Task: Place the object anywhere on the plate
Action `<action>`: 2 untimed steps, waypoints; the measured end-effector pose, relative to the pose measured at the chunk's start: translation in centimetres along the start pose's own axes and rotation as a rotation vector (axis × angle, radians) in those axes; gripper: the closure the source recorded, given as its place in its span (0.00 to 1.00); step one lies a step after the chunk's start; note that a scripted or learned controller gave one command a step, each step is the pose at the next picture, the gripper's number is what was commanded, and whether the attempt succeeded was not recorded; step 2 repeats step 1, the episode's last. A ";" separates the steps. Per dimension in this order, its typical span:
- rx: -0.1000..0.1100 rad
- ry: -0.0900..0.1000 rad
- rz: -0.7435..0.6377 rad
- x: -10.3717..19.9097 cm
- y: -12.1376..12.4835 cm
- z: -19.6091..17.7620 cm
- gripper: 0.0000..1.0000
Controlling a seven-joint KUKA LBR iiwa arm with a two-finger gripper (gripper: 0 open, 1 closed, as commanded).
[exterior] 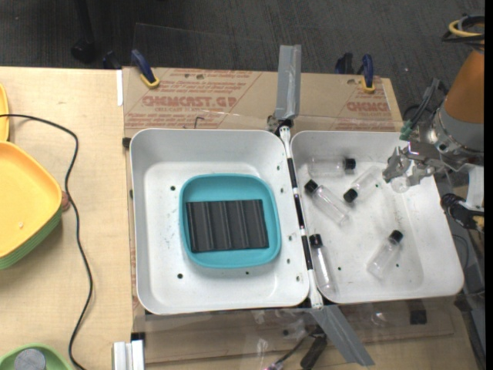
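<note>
Vials, clear with black caps, lie scattered in the right bin (431, 284): one vial (325, 199) lies near the bin's left side with its cap toward the upper left; a second (359, 185) lies just beside it, slanted, cap at its lower end; a third (336, 164) rests near the back wall with its cap to the right; a fourth (385, 253) lies toward the front right, cap uppermost; a fifth (320, 262) lies along the left wall, cap at its far end; the teal plate (229, 220), square with rounded corners and a dark ribbed centre, sits in the middle of the left bin (154, 230), well apart from every vial; the pincer (399, 169) hangs over the upper right part of the right bin, near the back wall, beneath the grey arm (462, 106) with its orange band; whether its fingers are wide or narrow I cannot tell, and no vial is seen between them; a yellow dish (23, 206) and a black cable (73, 230) lie on the table (62, 299) to the left.
</note>
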State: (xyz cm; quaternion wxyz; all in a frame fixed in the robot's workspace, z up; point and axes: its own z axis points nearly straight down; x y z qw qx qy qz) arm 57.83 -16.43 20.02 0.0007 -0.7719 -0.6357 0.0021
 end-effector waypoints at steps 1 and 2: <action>0.000 0.000 0.000 0.0 0.0 0.0 0.00; 0.000 0.000 0.000 0.0 0.0 0.0 0.00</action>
